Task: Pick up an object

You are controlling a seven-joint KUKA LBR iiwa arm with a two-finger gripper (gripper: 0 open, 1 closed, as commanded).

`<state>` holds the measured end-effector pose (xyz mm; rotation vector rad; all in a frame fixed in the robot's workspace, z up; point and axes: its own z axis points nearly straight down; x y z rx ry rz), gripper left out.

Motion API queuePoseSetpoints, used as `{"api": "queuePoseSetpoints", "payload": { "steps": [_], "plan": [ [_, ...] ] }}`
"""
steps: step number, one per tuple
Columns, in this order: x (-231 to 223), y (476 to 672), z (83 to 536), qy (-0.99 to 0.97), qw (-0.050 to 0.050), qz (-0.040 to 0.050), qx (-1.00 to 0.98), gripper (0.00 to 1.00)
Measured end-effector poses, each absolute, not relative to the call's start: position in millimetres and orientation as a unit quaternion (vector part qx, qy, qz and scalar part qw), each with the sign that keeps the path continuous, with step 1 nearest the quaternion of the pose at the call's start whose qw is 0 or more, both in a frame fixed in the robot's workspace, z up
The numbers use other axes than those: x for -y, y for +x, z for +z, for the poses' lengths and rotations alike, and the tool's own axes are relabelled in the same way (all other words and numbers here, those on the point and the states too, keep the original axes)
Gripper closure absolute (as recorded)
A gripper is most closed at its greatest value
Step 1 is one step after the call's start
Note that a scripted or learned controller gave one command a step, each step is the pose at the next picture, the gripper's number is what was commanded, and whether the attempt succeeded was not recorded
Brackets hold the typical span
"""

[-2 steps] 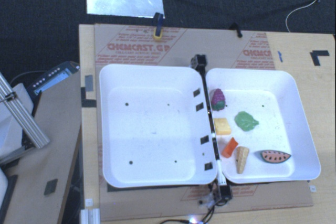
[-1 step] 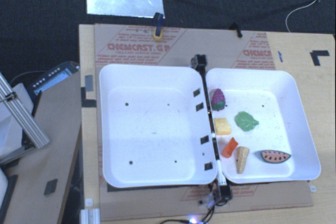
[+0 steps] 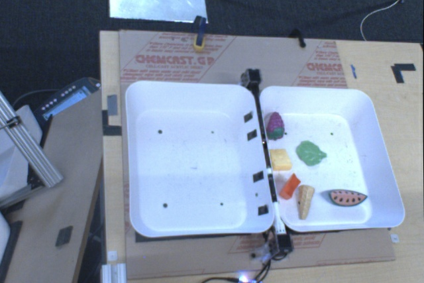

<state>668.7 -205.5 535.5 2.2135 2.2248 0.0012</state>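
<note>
All 6 candidate objs are seen in the right bin [image 3: 371, 103], i.e. the bin on the side the arm reaches in from; left bin [image 3: 192, 162] is the far one, so no cross-bin reach is judged necessary. Objs are clustered in the bin's left half, near the divider: purple fruit [image 3: 274, 124] just beside the divider at top, yellow block [image 3: 281, 160] below it, green leaf [image 3: 310, 153] right of the block w/ a gap, orange piece [image 3: 289, 186] and tan wedge [image 3: 305, 201] close together lower down, possibly touching, can't be resolved. Watermelon slice [image 3: 347, 197] lies furthest right, apart from the rest, near the bin's front wall. Its long axis runs approx left-right in the view, flat edge down; the tan wedge's axis runs approx top-bottom, slightly tilted. Slice is judged the cleanest target: nearest the arm's entry side, nothing adjacent, so closure across its short axis would be wanted; it looks thin, so a slip is a risk. State of the fingers can't be told from this frame, and nothing is seen held. Arm pose likewise can't be given. All objs rest on the bin floor, none lifted, pick not yet done.
</note>
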Motion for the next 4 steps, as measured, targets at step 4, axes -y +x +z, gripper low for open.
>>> {"api": "queuePoseSetpoints", "payload": {
  "steps": [4],
  "plan": [
    [205.4,668.7,535.5,0.705,0.002,0.0004,-0.709,1.00]
  ]
}}
